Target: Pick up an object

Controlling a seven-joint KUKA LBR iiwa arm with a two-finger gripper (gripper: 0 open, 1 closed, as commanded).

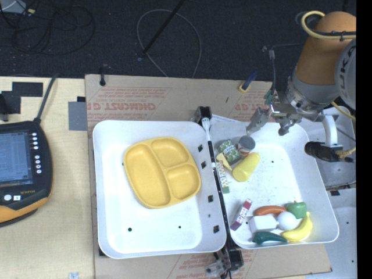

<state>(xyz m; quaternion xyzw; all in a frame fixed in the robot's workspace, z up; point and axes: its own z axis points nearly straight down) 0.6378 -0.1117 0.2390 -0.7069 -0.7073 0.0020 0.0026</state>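
My gripper (270,122) hangs over the far edge of the right bin (317,182), its two fingers spread open with nothing between them. Just below and left of it lie a yellow bottle (246,167) with a grey cap (247,142) and a green packet (229,150). A small pink and white pack (241,213) lies lower down. In the bin's near right corner sits a cluster of toy foods: a white egg (287,220), a banana (300,230), a green pepper (296,208) and an orange carrot (268,210).
The left bin (113,214) holds a yellow divided plate (163,171). A teach pendant (20,161) lies at the far left of the bench. Cardboard (145,100) sits under both bins. A black fitting (322,150) juts in beside the right bin's rim.
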